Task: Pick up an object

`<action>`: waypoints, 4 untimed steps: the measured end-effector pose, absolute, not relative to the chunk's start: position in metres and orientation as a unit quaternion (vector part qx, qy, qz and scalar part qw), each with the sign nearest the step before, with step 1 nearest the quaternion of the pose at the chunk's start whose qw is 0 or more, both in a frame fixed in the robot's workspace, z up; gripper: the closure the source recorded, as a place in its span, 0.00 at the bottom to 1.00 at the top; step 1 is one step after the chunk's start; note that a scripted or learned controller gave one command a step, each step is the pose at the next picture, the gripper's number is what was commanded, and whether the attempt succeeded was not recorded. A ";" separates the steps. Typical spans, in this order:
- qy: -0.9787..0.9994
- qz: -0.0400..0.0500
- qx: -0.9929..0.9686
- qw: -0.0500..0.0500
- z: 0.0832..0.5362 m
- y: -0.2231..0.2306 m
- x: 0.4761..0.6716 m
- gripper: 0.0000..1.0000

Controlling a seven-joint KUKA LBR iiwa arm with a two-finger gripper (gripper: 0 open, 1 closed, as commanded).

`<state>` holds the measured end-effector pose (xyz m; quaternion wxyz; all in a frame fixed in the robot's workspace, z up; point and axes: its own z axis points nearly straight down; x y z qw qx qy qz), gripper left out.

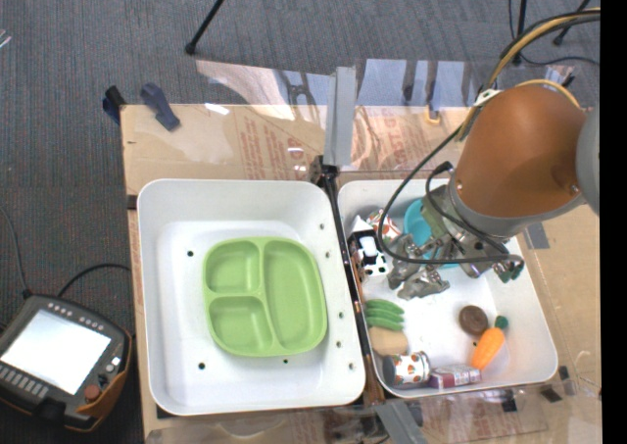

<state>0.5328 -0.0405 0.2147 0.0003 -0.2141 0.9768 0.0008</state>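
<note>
My gripper hangs low over the middle of the right bin, under the big orange wrist band. A black-and-white toy lies just left of it. Part of a blue bowl shows behind it, mostly hidden by the arm. In front of the gripper lie a green pea pod, a beige piece, a brown round piece and an orange carrot. Along the front wall lie a small can and a purple packet. I see nothing held in the gripper.
The left bin holds a green divided plate. A narrow divider separates the two bins. A tablet device sits on the floor at lower left. Cables loop from the arm over the right bin.
</note>
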 end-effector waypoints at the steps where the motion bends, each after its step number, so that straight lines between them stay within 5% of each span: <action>1: 0.997 0.001 -0.078 0.000 0.087 -0.096 0.486 1.00; 2: 0.997 0.001 0.073 0.000 0.087 -0.103 0.503 1.00; 4: 0.930 -0.001 0.366 -0.002 0.086 -0.104 0.620 1.00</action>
